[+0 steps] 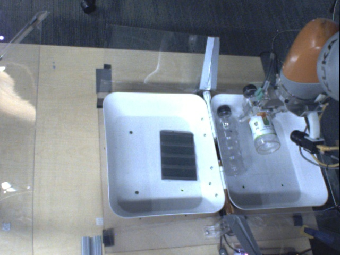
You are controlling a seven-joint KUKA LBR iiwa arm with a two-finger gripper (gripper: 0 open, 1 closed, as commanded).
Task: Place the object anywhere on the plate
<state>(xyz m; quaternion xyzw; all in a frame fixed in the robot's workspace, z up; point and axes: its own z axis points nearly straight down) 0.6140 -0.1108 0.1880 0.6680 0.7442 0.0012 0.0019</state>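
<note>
Two bins: white, side by side on the tabletop (pixel 64 158).
Plate (pixel 178 154): dark, in left bin (pixel 122 142).
Bottle (pixel 263 133): in right bin (pixel 297 185), lying below my fingers (pixel 258 106).
My fingers' opening: cannot tell.

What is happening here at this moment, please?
A grey and orange robot arm reaches in from the right over the right bin. Its gripper is low at the bin's far end, right at the top of a small clear bottle with a white label. Another clear bottle lies along that bin's left wall. The dark plate sits in the middle of the left bin, with nothing on it yet.
</note>
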